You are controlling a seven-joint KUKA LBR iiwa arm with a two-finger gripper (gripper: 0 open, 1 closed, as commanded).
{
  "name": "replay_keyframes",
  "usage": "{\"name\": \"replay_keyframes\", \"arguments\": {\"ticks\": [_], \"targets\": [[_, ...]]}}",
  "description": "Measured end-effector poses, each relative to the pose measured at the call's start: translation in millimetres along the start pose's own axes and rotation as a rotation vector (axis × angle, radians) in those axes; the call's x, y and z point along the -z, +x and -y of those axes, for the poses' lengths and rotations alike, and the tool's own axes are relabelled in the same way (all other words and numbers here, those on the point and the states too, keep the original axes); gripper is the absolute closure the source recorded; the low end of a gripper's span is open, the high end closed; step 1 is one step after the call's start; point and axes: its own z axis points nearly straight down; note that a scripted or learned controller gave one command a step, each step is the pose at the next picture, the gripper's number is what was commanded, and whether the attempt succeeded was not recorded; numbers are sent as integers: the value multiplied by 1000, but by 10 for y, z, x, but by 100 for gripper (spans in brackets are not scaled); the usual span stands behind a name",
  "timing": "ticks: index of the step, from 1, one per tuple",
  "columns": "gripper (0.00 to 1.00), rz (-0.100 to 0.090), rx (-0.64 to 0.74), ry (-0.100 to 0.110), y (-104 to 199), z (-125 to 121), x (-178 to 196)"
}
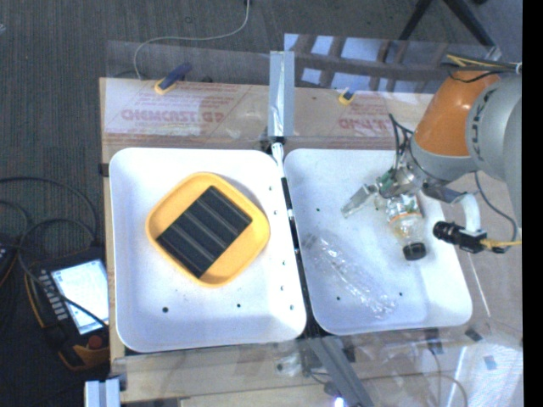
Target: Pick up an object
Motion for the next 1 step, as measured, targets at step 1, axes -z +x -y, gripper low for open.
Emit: {"name": "replay_keyframes", "arguments": {"ticks": [1], "targets": [[0,1,36,0,-6,2,-1]]}}
